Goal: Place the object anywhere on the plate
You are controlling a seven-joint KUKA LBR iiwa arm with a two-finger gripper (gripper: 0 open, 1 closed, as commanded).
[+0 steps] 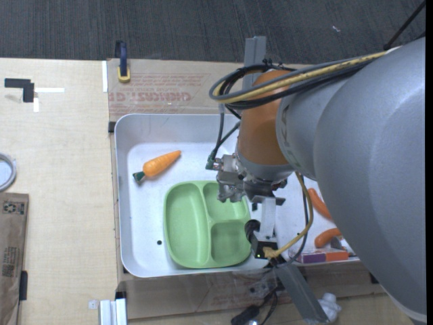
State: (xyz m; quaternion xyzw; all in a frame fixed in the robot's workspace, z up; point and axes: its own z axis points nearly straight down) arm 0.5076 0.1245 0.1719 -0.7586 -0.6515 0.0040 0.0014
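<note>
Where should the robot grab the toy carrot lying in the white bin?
Probably across the middle of the carrot, coming straight down from above. It lies flat on the bin floor, tilted, green end lower left and tip upper right, with bare floor around it. Fingers should close across its thick orange body, not along its length.

Orange carrot (159, 164), green plate (186, 225), white bin (123, 202)

Blue-handled clamp (122, 61) grips the cardboard's (162, 90) far edge.

You get one fixed camera above bench, looking down at slant, fairly close; arm (358, 147) enters from right, covering right bin (331, 249).
</note>
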